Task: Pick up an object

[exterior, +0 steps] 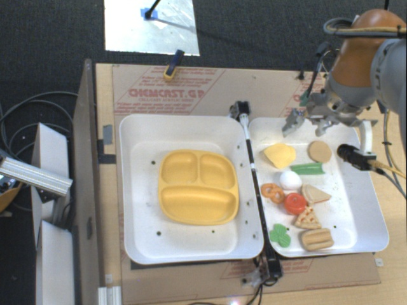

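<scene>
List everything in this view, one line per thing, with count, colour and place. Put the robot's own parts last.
left bin: 1, white, left on the bench
right bin: 1, white, right on the bench
divided tray: 1, yellow, in the left bin
cheese wedge: 1, yellow, upper part of right bin
round cookie: 1, tan, right of the cheese wedge
green bean: 1, green, below the cookie
egg: 1, white, middle of right bin
pretzel: 1, orange, left of the egg
tomato: 1, red, below the egg
pizza slice: 1, orange-yellow, below the tomato
broccoli: 1, green, bottom of right bin
bread loaf: 1, tan, right of the broccoli
gripper: 1, grey, over the right bin's upper edge, holding nothing
</scene>
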